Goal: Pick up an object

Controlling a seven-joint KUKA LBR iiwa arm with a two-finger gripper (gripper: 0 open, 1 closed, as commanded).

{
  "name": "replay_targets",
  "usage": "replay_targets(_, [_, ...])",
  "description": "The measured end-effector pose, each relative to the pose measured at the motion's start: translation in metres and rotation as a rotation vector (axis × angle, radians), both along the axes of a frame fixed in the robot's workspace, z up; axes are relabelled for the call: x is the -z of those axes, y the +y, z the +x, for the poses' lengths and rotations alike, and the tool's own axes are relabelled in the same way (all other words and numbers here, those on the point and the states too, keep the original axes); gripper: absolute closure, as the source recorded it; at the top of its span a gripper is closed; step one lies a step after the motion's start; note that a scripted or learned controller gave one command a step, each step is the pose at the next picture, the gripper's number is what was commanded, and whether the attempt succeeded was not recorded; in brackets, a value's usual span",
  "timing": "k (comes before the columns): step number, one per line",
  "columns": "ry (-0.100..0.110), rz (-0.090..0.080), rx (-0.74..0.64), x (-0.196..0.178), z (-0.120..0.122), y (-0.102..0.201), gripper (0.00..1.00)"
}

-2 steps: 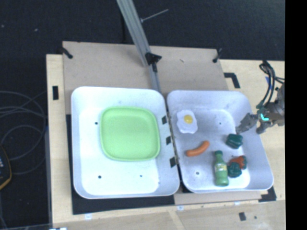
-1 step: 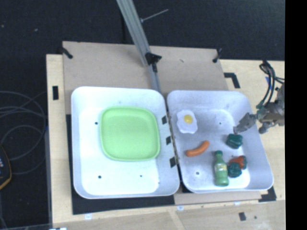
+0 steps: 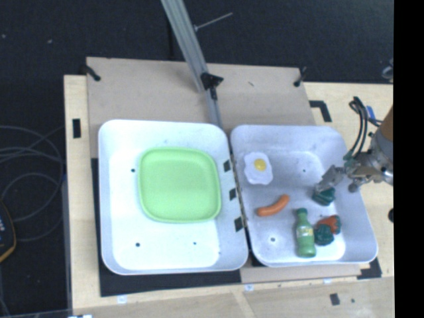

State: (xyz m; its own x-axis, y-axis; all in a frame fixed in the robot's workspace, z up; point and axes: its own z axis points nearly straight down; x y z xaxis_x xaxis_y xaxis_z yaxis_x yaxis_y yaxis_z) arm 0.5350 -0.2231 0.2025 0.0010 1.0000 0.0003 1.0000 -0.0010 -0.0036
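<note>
My gripper [image 3: 338,187] hangs over the right side of the right bin [image 3: 291,144], its two grey fingers spread open. A small dark green object [image 3: 323,195] lies on the bin floor just under the left fingertip [image 3: 327,181]; it is not between the fingers. A green bottle [image 3: 304,232] lies near the bin's front. Beside the bottle sits a teal and red object [image 3: 326,230]. An orange sausage [image 3: 273,206] lies in the bin's middle, and a fried egg toy [image 3: 258,167] rests toward the left wall.
The left bin [image 3: 119,177] holds a light green square plate [image 3: 179,184]. A grey metal pole [image 3: 189,38] slants up from behind the bins. Cables [image 3: 361,121] run along the arm at the right edge.
</note>
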Motion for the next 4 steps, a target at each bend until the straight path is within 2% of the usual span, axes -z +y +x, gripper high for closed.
replay_targets(2, [0.000,0.000,0.000,0.101,-0.011,0.001,0.00])
replay_targets(3, [-0.005,0.000,0.001,0.089,-0.010,0.001,1.00])
replay_targets(4, [-0.010,-0.002,-0.001,0.026,-0.010,-0.002,1.00])
